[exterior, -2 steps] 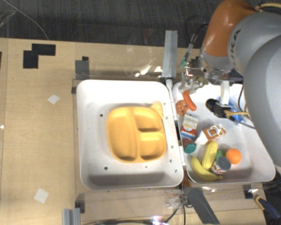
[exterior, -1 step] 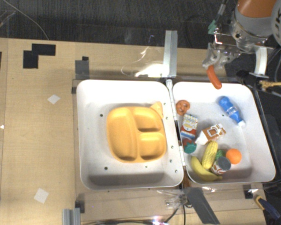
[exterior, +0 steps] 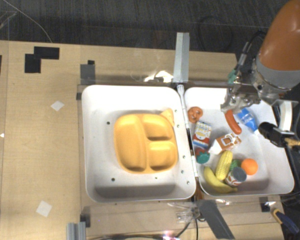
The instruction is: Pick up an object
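- I had the gripper over the far part of the right bin, hanging off the grey arm with its orange band, which reached in from the right.
- How wide the hand stood, I could not tell. Its metalwork was a blur from that camera, and I could not say whether it gripped anything.
- Just below it lay the red sausage, slanted on the bin floor with its upper end right at the gripper. Touching or apart, I couldn't make out.
- A blue packet sat just beside the sausage on its right.
- Over by the divider there was a round orange-brown piece. Nearer to me stood a small white carton with a teal bit at its foot.
- A little white-and-brown box sat in the middle of the bin, between the carton and the sausage.
- At the near side a corn cob lay across a banana. A small can and an orange ball crowded in just beside them.
- The left bin carried a yellow compartment tray, well apart from the gripper.
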Motion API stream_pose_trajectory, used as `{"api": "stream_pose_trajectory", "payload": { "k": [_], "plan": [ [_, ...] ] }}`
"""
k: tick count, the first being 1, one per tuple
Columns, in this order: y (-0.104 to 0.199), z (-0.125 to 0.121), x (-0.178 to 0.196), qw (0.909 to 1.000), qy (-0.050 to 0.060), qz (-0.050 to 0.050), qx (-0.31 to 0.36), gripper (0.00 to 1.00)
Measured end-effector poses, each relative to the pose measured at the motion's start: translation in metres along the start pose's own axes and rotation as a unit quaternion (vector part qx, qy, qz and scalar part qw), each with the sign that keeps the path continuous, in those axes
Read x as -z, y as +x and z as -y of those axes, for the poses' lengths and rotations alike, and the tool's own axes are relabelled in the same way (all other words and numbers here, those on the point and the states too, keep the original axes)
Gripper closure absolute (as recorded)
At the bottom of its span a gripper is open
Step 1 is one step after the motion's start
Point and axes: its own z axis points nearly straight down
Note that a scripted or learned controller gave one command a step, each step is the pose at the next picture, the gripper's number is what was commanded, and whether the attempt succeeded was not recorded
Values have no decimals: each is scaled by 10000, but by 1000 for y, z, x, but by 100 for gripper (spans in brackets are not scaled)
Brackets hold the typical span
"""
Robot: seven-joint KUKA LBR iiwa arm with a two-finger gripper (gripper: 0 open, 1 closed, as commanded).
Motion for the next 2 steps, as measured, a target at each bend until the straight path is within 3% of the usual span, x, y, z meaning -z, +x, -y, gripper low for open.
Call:
{"api": "stream_pose_trajectory", "payload": {
  "k": [1, 2],
  "plan": [
    [-75, 40, -40, 9993, 3, 8, 370, 100],
    [-98, 56, -63, 9980, -13, 4, 638, 100]
  ]
}}
